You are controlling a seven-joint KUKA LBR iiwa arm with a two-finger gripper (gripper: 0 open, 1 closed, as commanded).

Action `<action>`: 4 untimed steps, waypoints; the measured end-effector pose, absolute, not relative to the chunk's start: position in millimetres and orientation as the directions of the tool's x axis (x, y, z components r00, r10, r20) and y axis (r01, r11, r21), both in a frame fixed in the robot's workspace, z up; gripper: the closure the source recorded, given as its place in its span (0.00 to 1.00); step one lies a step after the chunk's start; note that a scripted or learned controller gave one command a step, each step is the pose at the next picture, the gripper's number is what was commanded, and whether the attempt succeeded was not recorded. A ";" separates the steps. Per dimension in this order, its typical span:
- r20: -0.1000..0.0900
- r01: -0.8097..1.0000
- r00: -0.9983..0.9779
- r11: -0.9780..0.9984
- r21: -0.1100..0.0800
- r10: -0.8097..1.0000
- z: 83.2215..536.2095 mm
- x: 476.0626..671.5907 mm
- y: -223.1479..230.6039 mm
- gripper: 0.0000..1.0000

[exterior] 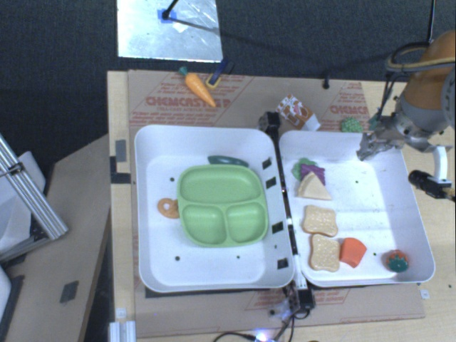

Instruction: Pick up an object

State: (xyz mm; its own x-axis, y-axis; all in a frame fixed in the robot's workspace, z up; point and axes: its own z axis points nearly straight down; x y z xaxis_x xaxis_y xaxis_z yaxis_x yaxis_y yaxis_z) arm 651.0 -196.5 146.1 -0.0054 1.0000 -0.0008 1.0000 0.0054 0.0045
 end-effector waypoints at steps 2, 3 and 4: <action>-0.001 1.000 -0.006 0.006 0.004 1.000 225.1 650.2 -193.3 1.00; 0.000 1.000 -0.009 0.009 0.003 1.000 229.4 662.5 -141.2 1.00; 0.000 1.000 -0.008 0.008 0.003 1.000 220.0 665.9 -90.4 1.00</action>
